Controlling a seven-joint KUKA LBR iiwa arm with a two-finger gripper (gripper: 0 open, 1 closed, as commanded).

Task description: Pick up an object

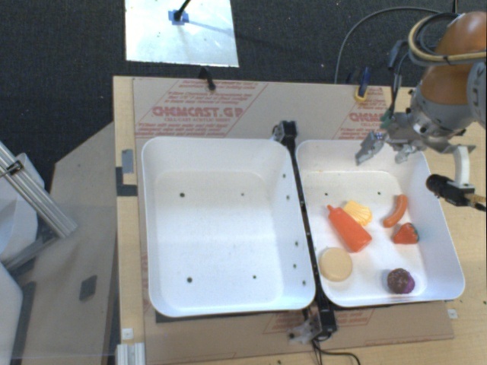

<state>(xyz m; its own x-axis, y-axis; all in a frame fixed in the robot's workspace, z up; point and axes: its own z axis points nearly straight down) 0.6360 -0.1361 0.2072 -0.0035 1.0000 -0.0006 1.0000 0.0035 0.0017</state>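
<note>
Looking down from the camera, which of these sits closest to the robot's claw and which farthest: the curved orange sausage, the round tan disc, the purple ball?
From the gripper, at the right bin's far edge:
1. Curved orange sausage, right side.
2. Round tan disc, near left.
3. Purple ball, near right corner.

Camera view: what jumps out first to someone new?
The bright toy food clustered in the right bin: an orange bottle, yellow piece, orange sausage, red strawberry, tan disc and purple ball. Next, the gripper hanging over that bin's far edge, fingers spread, holding nothing.
</note>
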